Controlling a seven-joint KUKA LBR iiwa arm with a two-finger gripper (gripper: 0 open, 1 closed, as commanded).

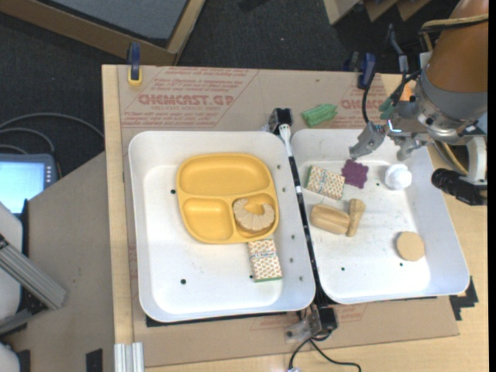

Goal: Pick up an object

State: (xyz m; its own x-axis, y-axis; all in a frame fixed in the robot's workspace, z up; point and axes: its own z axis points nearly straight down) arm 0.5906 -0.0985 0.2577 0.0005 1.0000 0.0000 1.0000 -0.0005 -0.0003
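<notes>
- The hand [385, 141] is hovering over the right bin's [442, 239] far edge, fingers spread, grasping nothing;
- the purple object [356, 173] is lying just beneath; probably light, soft; pinching across its middle looks safest.

Left bin [155, 231]: divided tray [225, 196] at center, packet [265, 260] just below it. Right bin [434, 262]: second packet [325, 182] upper left, block [330, 220] below, disc [410, 246] lower right.

Arm [457, 60]: grey housing with a rounded orange band above the wrist. Tool [385, 142]: grey metal fingers, with coloured wiring at the wrist mount.
</notes>
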